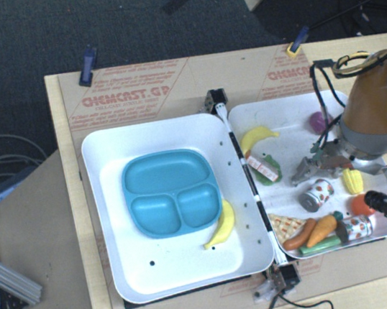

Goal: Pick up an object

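My gripper (299, 171) hangs over the middle of the right bin (285, 110), pointing left, with the grey and orange arm (376, 110) behind it. Its fingers look spread and hold nothing. Just below it lies a small red and white can (318, 194). To its left is a red and white wrapped packet (262, 169) beside a green piece (270, 160). A yellow banana (258, 136) lies at the bin's upper left. A second banana (221, 226) rests in the left bin (106, 200), against the blue divided plate (170, 191).
Along the right bin's front edge lie a waffle piece (285, 225), a carrot (320, 229), a sausage (298, 235) and a small jar (360, 226). A yellow piece (352, 180), a red piece (362, 202) and a purple piece (317, 122) sit close to the arm.
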You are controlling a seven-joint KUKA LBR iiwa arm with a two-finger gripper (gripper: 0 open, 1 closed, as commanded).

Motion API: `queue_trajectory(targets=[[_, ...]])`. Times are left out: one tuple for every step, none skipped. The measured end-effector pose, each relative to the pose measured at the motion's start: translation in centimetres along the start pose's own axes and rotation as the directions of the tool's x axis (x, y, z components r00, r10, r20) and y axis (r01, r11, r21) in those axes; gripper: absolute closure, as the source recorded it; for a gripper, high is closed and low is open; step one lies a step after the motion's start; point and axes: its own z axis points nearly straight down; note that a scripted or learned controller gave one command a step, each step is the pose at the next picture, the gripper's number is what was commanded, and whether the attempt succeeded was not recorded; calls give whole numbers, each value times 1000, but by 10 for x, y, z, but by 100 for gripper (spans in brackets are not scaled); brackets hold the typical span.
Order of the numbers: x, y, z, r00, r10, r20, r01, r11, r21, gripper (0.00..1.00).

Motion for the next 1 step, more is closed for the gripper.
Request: queue_trajectory(targets=[[13, -52, 0, 1000, 0, -1, 0, 1000, 0, 0]])
